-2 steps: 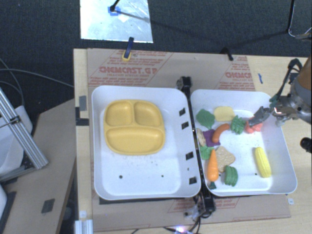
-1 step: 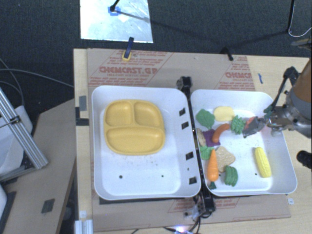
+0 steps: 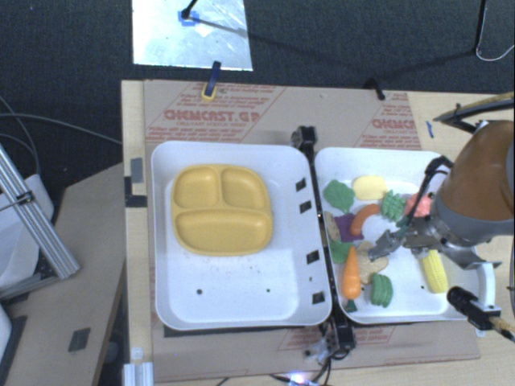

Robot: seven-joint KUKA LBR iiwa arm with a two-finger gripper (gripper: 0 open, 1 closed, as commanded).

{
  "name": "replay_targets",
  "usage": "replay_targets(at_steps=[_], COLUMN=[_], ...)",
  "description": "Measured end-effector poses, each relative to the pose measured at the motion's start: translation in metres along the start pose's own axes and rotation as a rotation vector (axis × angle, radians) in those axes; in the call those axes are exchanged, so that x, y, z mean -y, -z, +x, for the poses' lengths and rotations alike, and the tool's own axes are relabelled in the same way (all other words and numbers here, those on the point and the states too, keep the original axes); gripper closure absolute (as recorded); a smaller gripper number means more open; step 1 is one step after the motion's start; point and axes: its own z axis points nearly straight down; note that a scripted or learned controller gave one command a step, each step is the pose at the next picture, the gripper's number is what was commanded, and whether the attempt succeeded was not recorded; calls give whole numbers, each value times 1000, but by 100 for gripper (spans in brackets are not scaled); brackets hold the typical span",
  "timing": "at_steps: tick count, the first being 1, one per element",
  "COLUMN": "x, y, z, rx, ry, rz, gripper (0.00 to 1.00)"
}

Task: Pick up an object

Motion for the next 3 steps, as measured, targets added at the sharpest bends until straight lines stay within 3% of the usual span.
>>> replay_targets(at_steps=[1,2,3], x=[-3,-5,-4], y=[-82,-67,25], z=[1,1,73], rx=[2,1,1], ry=[-3,0,10], rz=[-9,-15,-15], gripper=[0,100,100])
